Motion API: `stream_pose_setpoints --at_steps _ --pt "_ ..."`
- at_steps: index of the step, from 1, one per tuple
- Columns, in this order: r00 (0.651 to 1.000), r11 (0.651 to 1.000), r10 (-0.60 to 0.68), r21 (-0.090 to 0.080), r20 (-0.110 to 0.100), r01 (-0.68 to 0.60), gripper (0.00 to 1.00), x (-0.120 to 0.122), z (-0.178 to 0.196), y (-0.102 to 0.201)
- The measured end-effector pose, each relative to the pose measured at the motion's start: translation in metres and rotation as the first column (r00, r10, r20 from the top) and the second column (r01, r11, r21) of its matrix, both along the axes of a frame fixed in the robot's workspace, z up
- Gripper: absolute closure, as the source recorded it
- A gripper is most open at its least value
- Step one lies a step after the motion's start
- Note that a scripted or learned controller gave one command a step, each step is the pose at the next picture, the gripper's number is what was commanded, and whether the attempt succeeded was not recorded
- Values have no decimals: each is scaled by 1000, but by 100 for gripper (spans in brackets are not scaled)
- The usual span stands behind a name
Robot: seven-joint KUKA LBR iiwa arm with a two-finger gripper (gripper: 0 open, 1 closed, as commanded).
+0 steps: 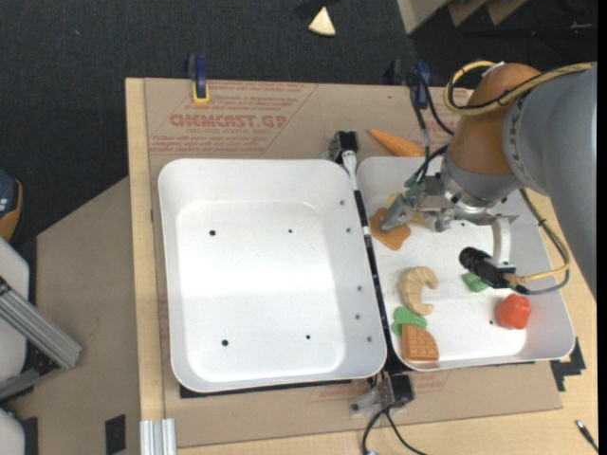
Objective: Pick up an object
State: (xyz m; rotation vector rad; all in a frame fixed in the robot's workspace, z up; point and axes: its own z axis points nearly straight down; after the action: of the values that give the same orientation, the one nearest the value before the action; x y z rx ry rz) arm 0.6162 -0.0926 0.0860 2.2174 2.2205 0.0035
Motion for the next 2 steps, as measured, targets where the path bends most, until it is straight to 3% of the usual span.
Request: stream_pose_setpoints --at_steps 1,2 --pt "1000 1000 -2 0 0 2 0 5 0 -21" --pt "1000 1000 -1 -1 4 1 100 6 11 -20"
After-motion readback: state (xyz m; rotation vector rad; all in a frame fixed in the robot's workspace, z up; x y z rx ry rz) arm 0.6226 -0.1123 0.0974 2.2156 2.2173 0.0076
